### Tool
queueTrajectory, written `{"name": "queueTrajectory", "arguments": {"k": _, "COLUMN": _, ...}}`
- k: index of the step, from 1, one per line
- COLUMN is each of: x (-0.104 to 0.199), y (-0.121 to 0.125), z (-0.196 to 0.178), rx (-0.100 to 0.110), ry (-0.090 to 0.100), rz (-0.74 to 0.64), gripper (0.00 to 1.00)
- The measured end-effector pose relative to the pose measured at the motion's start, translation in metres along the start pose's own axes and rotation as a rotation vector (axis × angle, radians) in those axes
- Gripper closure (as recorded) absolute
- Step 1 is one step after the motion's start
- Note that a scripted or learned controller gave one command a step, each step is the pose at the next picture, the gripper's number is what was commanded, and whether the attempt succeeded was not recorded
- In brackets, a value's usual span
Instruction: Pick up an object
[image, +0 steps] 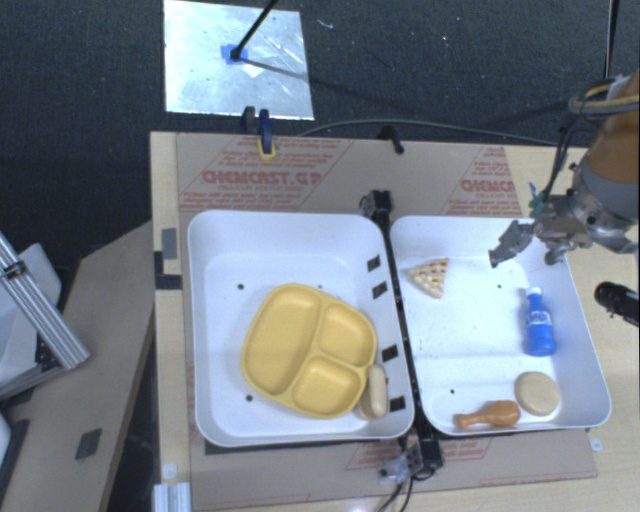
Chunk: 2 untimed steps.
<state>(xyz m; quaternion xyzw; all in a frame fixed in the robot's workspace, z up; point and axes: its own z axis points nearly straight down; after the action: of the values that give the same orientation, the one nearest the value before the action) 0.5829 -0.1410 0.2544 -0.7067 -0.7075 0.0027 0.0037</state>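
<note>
**Operator:** Logging the right bin (590, 400) first. Item one: pizza slice (429, 276), at ten o'clock in the bin, close to the centre divider. Item two: blue bottle (538, 322), at three o'clock, long axis running twelve to six. Item three: drumstick (488, 415), at six o'clock, long axis roughly nine to three. Item four: round bun (538, 393), just beside the drumstick's thick end.

**Supervisor:** And the left bin (215, 300)?

**Operator:** Yellow divided tray (300, 345) in the middle; a pale bread roll (375, 390) touched its five o'clock corner.

**Supervisor:** Gripper?

**Operator:** I saw the gripper (532, 243) hovering over the right bin's twelve o'clock rim. Its two fingers stood spread apart with nothing between them.

**Supervisor:** Nearest candidate?

**Operator:** I judged the bottle. It lay towards six o'clock from the gripper, near, with the pizza slice off towards nine o'clock, a little farther. The bottle's axis ran twelve to six, so I reckoned the fingers would need to close across it, nine to three.
</note>
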Motion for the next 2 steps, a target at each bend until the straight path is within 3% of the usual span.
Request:
{"name": "queueTrajectory", "arguments": {"k": 1, "x": 0.000, "y": 0.002, "z": -0.006, "rx": -0.011, "ry": -0.002, "rz": -0.002, "gripper": 0.00}}
{"name": "queueTrajectory", "arguments": {"k": 2, "x": 0.003, "y": -0.007, "z": 0.047, "rx": -0.007, "ry": -0.001, "rz": 0.000, "gripper": 0.00}}
